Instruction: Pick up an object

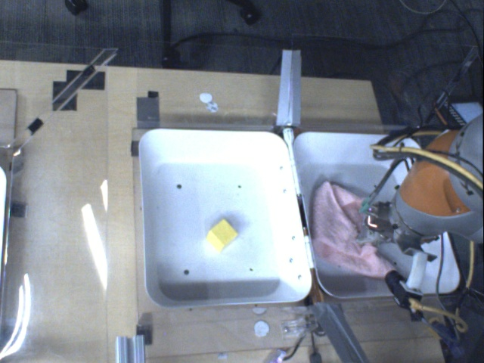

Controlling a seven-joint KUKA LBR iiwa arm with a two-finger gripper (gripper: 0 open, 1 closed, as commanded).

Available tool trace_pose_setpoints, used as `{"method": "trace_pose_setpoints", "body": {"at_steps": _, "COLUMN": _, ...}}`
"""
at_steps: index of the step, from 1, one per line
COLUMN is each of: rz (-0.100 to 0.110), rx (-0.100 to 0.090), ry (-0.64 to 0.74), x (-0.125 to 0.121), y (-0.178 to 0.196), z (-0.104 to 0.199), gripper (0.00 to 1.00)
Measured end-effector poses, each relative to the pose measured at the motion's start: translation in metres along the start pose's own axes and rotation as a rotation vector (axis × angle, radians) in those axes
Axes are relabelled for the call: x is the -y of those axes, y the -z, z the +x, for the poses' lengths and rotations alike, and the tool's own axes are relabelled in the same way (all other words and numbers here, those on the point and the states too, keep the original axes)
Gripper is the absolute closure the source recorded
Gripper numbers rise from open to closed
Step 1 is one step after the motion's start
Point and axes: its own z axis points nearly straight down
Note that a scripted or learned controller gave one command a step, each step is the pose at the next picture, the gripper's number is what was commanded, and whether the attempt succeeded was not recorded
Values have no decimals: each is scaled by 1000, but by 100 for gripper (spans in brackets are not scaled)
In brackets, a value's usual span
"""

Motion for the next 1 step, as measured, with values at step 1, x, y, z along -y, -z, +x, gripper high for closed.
{"method": "trace_pose_setpoints", "body": {"at_steps": 1, "rz": 23, "rx": 4, "ry": -339, "x": -7, "y": 26, "z": -39, "gripper": 100}}
